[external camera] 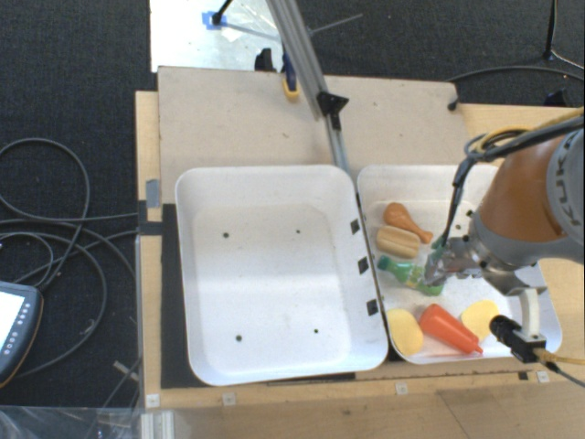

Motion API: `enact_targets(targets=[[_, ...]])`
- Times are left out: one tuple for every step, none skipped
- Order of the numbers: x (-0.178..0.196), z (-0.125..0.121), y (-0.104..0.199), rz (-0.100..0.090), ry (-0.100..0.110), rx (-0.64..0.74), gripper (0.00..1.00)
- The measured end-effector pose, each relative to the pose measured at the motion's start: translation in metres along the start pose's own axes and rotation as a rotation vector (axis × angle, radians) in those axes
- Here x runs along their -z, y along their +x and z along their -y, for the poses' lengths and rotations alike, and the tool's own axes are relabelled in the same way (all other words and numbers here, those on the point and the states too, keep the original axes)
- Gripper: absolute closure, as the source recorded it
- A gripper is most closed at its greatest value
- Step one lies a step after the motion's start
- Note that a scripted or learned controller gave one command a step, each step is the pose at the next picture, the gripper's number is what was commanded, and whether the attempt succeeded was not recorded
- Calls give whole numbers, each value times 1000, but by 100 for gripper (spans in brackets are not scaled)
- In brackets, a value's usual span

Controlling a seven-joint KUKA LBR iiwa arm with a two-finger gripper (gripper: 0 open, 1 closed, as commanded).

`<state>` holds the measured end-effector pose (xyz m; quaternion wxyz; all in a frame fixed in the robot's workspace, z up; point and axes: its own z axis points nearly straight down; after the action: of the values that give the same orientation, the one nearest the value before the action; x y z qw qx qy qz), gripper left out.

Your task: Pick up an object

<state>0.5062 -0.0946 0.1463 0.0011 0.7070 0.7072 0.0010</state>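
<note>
Gripper (433,271) down over the green object (402,271)

The green object lies in the right bin (411,183), partly under the fingertips, just below the hot dog (398,240); grip unclear.

one fixed camera looks down aslant on both bins (274,176).

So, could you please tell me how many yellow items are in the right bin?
2: a yellow piece near the front-left corner and a yellow round front-right, beside the orange carrot; the arm may hide others.
</note>
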Motion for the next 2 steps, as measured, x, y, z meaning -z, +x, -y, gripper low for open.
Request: enact_targets(targets=[[60,-5,2,1,-5,6,100],[82,-7,1,1,-2,5,100]])
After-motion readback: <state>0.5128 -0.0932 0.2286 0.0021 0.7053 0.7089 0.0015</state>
